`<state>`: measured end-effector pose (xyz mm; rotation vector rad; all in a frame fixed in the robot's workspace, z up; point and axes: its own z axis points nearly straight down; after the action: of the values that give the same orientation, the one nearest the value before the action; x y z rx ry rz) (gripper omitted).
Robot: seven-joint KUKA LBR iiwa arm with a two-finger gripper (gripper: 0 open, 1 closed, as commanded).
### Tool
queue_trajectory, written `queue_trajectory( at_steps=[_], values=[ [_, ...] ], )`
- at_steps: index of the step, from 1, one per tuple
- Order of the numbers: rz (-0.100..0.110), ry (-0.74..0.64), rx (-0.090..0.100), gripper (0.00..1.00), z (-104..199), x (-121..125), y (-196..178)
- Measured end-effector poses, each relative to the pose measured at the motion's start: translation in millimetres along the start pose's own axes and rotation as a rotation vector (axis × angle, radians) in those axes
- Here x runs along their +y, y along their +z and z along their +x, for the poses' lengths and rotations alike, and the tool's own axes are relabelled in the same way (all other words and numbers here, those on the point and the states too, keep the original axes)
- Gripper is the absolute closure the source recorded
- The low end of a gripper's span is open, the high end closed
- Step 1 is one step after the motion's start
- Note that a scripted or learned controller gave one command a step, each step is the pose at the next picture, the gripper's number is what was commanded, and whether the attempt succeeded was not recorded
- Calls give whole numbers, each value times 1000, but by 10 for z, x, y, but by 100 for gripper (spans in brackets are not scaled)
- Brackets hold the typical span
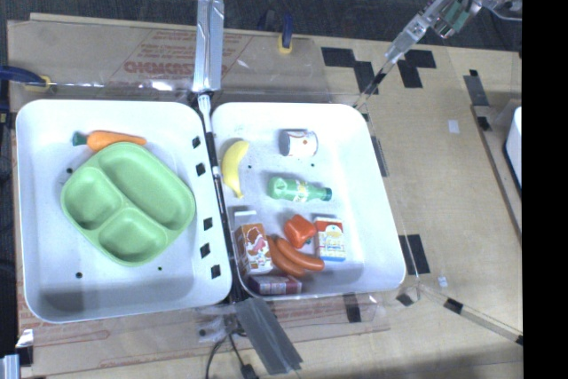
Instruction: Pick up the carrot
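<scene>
My pincer [371,87] hangs over the counter [444,191] just past the far right corner of the right bin [380,191], well apart from the carrot [115,138]. Its tips look thin and dark from here, and I cannot tell how far apart they stand; nothing shows between them. The carrot lies in the left bin [35,217] at the far side, touching the far rim of the green divided plate [129,201]. The right bin carries a banana [234,166], a green bottle [299,189], a sausage [295,257] and small cartons [253,248].
</scene>
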<state>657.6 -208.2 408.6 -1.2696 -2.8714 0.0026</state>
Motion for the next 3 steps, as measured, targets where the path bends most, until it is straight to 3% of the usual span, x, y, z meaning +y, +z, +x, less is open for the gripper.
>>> queue_trajectory(
  at_steps=[1,2,3],
  values=[
    [-1,-325,-2,100,24,-31,173],
    [-2,-507,-7,100,93,-110,-80],
    [-1,-842,-7,100,43,-51,-349]
  ],
)
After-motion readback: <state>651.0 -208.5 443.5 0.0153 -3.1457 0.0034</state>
